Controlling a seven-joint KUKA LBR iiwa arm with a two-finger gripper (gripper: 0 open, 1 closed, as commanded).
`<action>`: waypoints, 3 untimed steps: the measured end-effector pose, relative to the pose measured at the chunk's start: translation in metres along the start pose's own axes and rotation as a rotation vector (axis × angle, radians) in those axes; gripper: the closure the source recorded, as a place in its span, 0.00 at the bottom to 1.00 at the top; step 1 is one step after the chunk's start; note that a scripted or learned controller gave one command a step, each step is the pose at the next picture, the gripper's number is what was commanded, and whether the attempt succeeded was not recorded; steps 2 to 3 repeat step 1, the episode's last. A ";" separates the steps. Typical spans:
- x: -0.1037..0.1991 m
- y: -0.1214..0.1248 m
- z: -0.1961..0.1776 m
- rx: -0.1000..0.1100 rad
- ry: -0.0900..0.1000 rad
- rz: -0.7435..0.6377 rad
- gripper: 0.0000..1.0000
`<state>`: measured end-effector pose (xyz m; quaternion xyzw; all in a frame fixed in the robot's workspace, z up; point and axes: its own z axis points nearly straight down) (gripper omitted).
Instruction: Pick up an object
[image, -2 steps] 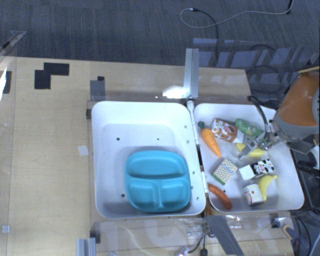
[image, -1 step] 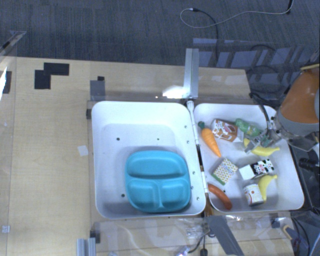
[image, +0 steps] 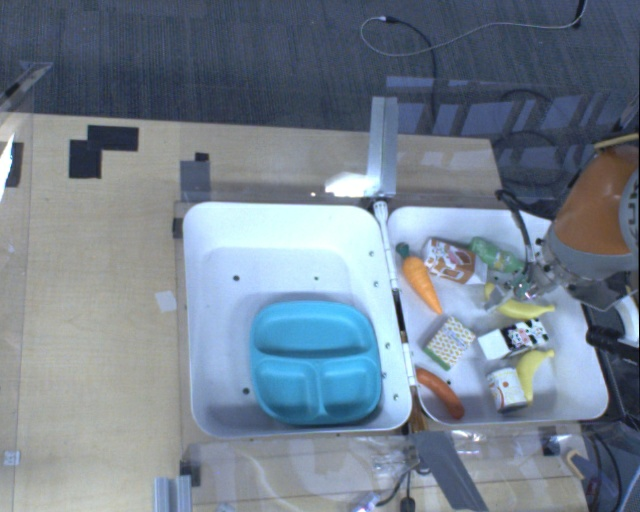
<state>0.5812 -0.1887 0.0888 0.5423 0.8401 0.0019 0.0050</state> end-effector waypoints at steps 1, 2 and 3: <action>0.018 -0.001 -0.118 0.001 0.001 -0.360 1.00; 0.018 -0.001 -0.118 0.001 0.001 -0.360 1.00; 0.018 -0.001 -0.118 0.001 0.001 -0.360 1.00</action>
